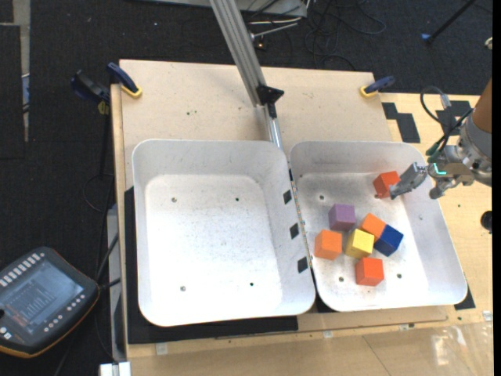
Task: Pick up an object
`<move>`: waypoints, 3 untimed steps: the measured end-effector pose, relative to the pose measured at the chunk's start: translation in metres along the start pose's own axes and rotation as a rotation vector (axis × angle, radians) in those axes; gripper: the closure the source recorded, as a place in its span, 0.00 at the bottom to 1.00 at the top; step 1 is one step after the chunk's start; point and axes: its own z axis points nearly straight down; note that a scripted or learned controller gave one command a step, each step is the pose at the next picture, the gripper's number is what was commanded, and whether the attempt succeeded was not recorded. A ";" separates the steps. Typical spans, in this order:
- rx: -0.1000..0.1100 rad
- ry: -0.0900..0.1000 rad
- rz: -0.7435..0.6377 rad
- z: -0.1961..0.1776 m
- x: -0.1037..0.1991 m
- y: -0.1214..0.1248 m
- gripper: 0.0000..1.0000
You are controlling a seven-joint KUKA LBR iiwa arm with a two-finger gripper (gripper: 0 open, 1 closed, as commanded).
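Gripper (pixel 398 188) touching orange-red cube (pixel 384 183) above purple cube (pixel 341 216) (right bin (pixel 438 288)); finger state unclear.

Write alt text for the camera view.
The gripper reaches from the right beside an orange-red block in the right bin. Five more blocks cluster nearer the bin's middle; a left bin sits alongside.

1. The bench (pixel 196 92) is a pale board with a speckled top.
2. Two shallow white bins lie on it side by side: the left bin (pixel 149 233) toward its left edge, the right bin (pixel 438 265) toward its right edge.
3. Blue-and-yellow clamps grip its far corners: the left clamp (pixel 125 81) and the right clamp (pixel 377 86).
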 end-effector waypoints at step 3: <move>0.001 0.001 0.002 0.120 0.003 0.007 0.00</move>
